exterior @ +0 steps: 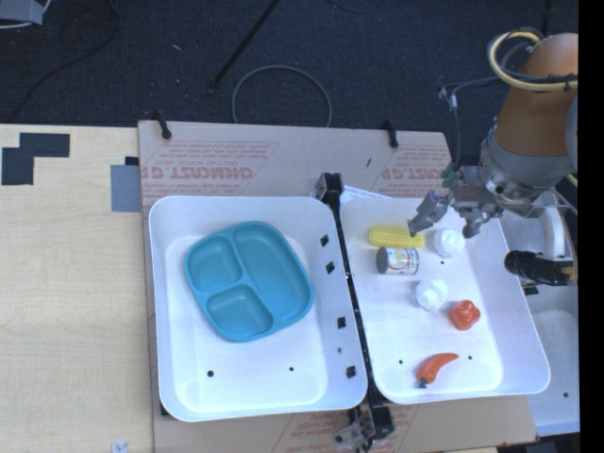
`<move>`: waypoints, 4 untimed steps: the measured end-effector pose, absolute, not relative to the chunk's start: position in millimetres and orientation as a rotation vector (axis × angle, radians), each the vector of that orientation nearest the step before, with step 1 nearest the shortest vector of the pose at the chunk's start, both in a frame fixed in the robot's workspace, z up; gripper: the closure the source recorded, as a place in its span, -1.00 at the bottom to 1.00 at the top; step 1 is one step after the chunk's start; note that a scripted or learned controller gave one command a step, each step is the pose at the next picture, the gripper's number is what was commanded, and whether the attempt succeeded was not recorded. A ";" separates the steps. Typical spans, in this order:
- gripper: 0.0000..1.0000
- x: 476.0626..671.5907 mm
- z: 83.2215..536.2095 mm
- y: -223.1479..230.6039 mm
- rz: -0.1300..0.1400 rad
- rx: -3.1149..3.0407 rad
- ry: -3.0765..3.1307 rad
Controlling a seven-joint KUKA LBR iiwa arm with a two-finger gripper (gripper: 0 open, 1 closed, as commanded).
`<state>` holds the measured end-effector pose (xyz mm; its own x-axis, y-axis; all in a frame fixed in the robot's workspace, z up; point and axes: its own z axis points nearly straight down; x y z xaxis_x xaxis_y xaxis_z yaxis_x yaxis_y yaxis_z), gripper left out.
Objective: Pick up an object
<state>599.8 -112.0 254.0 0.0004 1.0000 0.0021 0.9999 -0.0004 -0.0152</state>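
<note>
I've got the gripper [449, 217] spread wide, nothing in it, over the right bin [528, 347]. The yellow corn [394, 237] lies just left of it, long axis left-right; the white lump [447, 243] sits right underneath.

The left bin [179, 366] is taken up at its middle by a blue divided plate [247, 279]; bare floor is left along its front edge and front corners. In the right bin [514, 347], the rear half is crowded by a yellow piece [394, 237], a can [399, 260], two white pieces [447, 243] [430, 293] and a red piece [463, 315]. An orange pepper [436, 366] lies near the front edge. Open floor is left at the front left corner.
</note>
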 end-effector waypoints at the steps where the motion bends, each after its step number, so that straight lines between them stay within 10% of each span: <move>1: -1.00 601.9 260.8 -112.2 0.003 -2.218 -2.221; 4: -1.00 591.8 119.5 -106.9 0.007 -2.217 -2.216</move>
<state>591.8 -106.9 119.5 0.0002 1.0000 0.0020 1.0000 -0.0002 -0.0079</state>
